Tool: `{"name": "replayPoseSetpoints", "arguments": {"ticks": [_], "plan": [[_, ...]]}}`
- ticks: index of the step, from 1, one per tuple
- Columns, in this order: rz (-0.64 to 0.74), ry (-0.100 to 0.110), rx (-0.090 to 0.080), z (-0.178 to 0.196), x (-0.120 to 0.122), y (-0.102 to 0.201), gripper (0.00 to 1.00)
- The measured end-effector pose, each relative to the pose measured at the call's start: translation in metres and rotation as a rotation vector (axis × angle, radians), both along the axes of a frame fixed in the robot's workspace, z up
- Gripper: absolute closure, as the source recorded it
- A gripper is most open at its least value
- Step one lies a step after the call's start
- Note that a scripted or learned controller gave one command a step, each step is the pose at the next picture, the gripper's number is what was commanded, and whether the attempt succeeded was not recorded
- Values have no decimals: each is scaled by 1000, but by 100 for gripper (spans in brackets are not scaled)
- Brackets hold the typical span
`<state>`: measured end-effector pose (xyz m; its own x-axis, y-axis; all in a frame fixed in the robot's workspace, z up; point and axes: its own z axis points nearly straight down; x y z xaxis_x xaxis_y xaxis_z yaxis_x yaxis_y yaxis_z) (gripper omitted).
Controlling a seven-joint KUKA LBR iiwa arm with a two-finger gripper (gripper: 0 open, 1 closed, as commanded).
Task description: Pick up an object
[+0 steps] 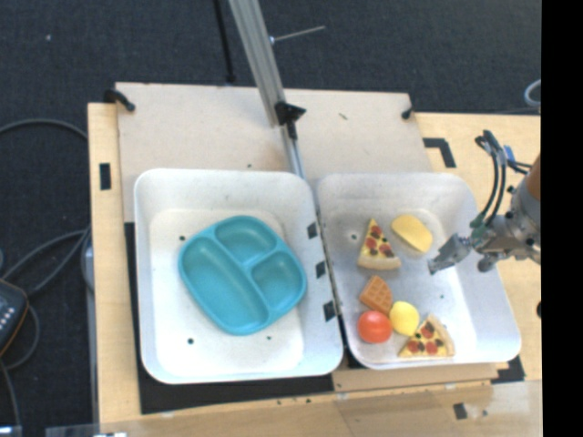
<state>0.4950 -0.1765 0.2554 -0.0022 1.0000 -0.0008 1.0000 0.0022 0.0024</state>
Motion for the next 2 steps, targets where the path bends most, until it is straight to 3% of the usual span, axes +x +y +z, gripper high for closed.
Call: {"name": "replayPoseSetpoints", "arguments": {"ticks": [1,2], "plan": [[-1,-1,0,0,0,0,0],[-2,4,0,-43,-2,-4,0]]}}
